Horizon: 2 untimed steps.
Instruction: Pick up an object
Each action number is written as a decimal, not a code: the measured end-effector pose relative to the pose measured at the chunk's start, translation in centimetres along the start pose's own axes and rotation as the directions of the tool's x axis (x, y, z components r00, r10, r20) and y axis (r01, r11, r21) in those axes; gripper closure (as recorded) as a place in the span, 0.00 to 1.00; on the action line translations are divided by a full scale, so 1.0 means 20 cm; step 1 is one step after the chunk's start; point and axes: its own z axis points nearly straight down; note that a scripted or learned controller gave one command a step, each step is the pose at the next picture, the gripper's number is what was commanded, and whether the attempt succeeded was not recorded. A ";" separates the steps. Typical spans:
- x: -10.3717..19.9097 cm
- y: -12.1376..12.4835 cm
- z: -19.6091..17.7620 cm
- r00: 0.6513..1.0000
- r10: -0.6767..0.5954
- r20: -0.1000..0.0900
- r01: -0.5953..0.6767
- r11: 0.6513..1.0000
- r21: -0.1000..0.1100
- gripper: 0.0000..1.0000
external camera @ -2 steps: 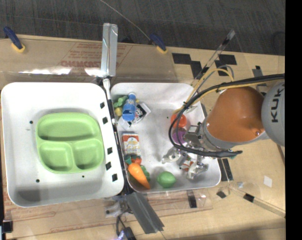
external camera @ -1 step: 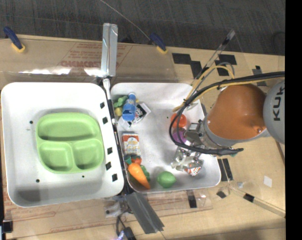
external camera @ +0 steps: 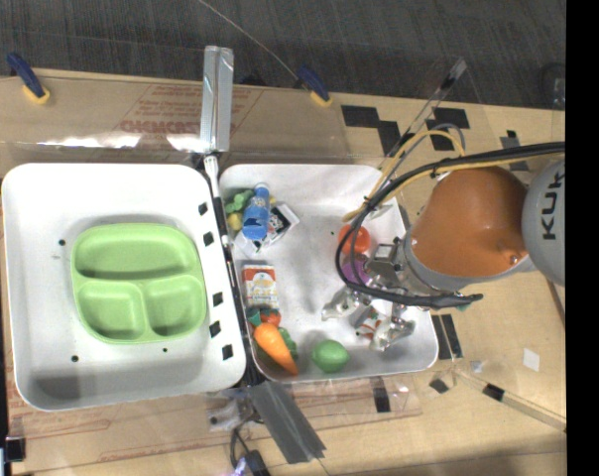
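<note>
Tool (external camera: pixel 371 323) low in the right-hand bin (external camera: pixel 309 181), lower right of the frame, under the orange band of the arm (external camera: pixel 468 221) and a loop of black cables. Metal fingers splayed downward over bare white floor; open or shut impossible to tell from this slant, and nothing visible between them, so no grasp to report.

Nearest candidates, working outward: a green ball (external camera: pixel 329 356) just left of and below the tool, against the bin's lower edge; a carrot (external camera: pixel 275 348) beside that, in the lower left corner of the same bin; a small printed packet (external camera: pixel 261 287) above the carrot, along the divider; a blue-and-white bottle (external camera: pixel 257 211) and some green bits higher up, near the top left corner. Something orange-red (external camera: pixel 359 238) half hidden behind the cables, just above the tool.

Left-hand bin (external camera: pixel 22 266) well apart, holding a green divided tray (external camera: pixel 136 281); no concern for this step.

Judged as the approach to a pick, none yet made. To do well: choose one lone thing, probably the green ball, as closest and clear of neighbours. Centre above it before descending, straddle it evenly, keep clear of the bin wall close behind it. Expect a round thing to roll; close slowly, lift straight up, and confirm the catch before travelling.
</note>
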 end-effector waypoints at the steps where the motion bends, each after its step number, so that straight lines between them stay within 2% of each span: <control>1: -0.34 0.02 0.11 0.991 -0.132 -0.004 0.132 0.991 -0.010 0.00; 2: -0.35 0.02 0.06 0.991 -0.136 -0.002 0.136 0.991 -0.007 1.00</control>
